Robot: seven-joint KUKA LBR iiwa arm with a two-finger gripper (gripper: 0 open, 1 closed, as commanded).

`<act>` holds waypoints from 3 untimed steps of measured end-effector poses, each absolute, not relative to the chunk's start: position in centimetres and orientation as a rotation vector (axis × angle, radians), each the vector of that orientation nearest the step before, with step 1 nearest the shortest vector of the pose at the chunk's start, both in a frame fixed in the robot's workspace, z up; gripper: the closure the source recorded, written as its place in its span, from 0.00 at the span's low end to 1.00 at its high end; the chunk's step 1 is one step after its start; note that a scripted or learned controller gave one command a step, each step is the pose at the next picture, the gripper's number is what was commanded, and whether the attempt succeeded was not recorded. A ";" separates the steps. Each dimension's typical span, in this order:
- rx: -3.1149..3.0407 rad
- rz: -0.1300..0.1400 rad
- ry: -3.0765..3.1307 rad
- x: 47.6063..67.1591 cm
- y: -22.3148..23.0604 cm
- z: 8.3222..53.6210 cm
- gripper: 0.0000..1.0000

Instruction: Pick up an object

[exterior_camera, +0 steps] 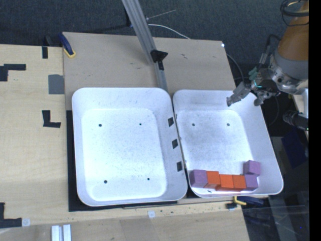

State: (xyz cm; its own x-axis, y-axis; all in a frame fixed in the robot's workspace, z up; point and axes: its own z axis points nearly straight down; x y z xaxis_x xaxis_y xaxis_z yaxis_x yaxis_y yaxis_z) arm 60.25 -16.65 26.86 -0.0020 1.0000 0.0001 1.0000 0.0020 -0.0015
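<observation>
honestly the blocks (225, 178) look light and rigid, bunched along the right bin's (261, 129) near wall, purple and orange. gripper (246, 92) hovers at the far right rim, fingers apart, holding nothing. i'd grab the purple end block (199, 177) by its flat sides.

Even overhead light, soft shadows, slightly grainy

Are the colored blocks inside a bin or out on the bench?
Inside. The purple and orange blocks all lie in the right bin, bunched along its near wall. None are on the bench.
</observation>
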 end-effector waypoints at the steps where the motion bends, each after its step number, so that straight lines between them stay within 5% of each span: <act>1: -2.223 -0.004 -2.229 64.1 -18.7 31.4 0.00; 2: -2.216 -0.001 -2.228 65.7 -14.4 32.2 0.00; 3: -2.219 0.006 -2.217 56.4 -11.4 30.0 0.00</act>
